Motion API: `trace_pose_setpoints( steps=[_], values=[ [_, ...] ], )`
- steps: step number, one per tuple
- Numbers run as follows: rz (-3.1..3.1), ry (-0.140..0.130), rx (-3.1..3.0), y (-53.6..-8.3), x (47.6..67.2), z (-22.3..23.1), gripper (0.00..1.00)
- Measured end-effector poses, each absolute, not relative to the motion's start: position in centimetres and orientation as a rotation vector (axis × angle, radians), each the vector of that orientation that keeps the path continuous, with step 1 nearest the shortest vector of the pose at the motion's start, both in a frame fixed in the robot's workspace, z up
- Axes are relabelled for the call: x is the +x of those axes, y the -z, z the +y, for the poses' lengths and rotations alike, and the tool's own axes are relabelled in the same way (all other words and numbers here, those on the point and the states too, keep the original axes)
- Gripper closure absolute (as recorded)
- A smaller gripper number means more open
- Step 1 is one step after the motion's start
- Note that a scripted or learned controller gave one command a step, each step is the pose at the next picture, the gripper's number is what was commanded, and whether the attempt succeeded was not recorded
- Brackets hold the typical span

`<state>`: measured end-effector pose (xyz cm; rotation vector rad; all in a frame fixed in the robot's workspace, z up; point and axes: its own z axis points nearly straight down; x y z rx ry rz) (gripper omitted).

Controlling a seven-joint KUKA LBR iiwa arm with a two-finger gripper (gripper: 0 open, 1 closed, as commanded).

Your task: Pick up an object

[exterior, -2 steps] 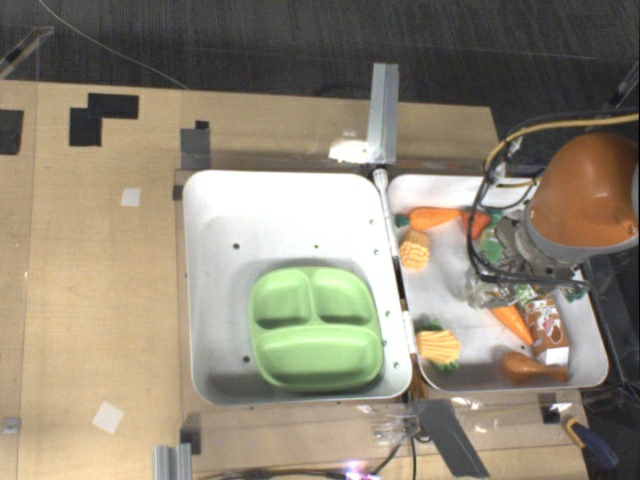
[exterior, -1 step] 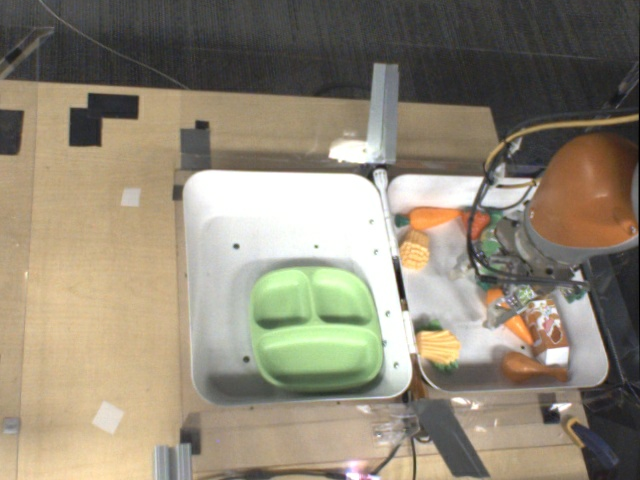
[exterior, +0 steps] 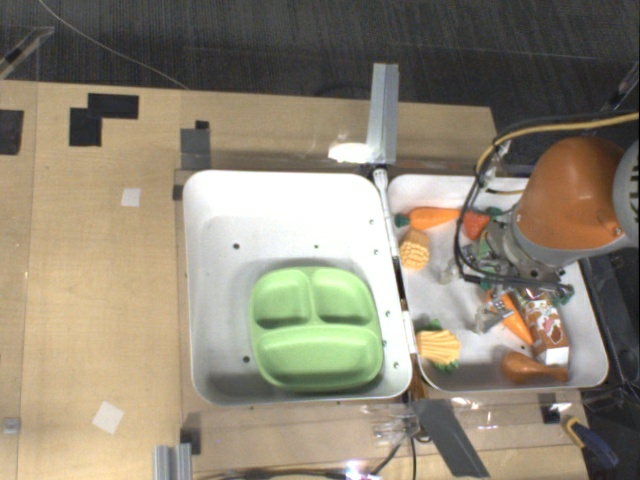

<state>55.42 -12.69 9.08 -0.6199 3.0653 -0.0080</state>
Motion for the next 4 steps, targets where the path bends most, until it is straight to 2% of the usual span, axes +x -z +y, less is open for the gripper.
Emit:
trace_pose_setpoints(
  steps=[1,2,3,4],
  values=[
    [3.074,0.005,-0.572,-8.9,61.6,-13.1,0.0],
    [3.082,0.006,-0.528,-9.1,55.6,-14.2,0.0],
    [3.061,0.013,-0.53,-10.5,56.2,-14.1,1.0],
    [3.062,0.012,-0.531,-10.5,56.2,-14.1,0.0]
  ],
)
